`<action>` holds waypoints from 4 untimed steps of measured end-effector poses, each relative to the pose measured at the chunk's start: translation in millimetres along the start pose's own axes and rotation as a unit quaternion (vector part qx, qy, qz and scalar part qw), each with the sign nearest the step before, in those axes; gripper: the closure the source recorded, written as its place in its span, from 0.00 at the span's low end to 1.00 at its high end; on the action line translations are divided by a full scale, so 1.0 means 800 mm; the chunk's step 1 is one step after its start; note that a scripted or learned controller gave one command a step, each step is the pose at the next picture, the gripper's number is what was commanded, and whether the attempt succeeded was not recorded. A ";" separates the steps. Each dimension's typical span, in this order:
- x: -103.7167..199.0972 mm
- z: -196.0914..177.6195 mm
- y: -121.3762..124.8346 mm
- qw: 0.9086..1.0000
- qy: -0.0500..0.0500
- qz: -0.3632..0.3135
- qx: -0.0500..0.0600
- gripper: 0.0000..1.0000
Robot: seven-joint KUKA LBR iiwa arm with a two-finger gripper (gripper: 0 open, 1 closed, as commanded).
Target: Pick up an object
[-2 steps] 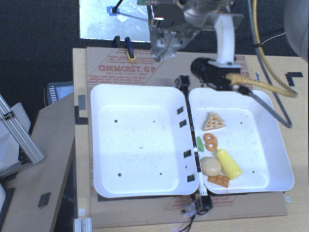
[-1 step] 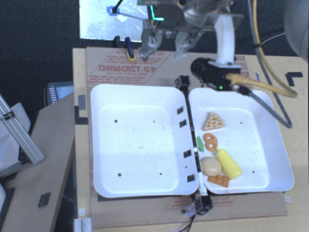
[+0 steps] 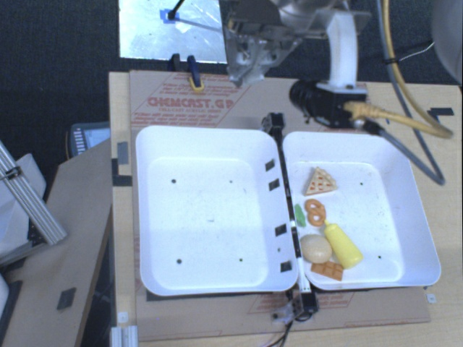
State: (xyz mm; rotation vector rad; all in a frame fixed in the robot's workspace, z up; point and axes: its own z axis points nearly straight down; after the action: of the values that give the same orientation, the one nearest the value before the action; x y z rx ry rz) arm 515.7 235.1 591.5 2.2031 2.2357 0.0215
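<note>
Place: you are looking at a robotics lab or test cell, not a home or a shop.
Surface (image 3: 123, 194): it is carrying two shallow white bins, the left bin (image 3: 155, 157) and the right bin (image 3: 419, 244), clipped side by side on a printed board.
Cabling: a yellow cable (image 3: 405, 118) and a grey hose (image 3: 416, 157) are trailing across the back.
Framing: an aluminium extrusion bar (image 3: 29, 197) is leaning at your left.
Contents: plastic toy foods (image 3: 325, 237) are lying in the right bin as test pieces.
</note>
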 end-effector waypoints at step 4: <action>0.001 -0.042 0.001 1.000 0.002 -0.003 -0.003 1.00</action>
State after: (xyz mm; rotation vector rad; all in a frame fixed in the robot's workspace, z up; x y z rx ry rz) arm 515.9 235.3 625.1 2.1955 2.2413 0.0322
